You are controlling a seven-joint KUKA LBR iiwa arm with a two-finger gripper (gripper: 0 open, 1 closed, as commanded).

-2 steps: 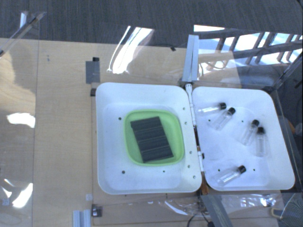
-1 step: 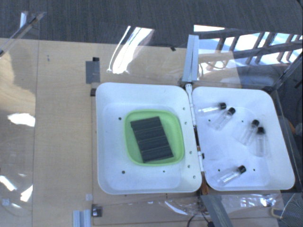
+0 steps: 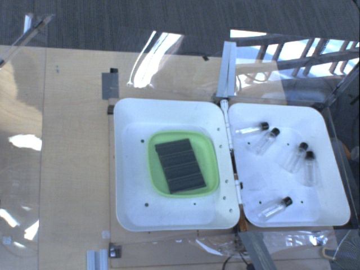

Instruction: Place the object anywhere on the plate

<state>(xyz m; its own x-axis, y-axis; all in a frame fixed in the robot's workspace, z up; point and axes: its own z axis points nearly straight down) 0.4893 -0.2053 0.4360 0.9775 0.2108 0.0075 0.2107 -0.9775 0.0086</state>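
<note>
The bench (image 3: 67,151) carries 2 white bins. The left bin (image 3: 169,212) holds a green plate (image 3: 154,151), with a dark ribbed block (image 3: 180,166) lying flat on it. The right bin (image 3: 332,207) holds 5 clear vials with black caps (image 3: 271,136), scattered well apart. I cannot tell the gripper's state from here. Risk: the vials look round and glassy, possibly slippery; a pinch off-centre could roll one away, and the block leaves little bare plate for a landing.
</note>
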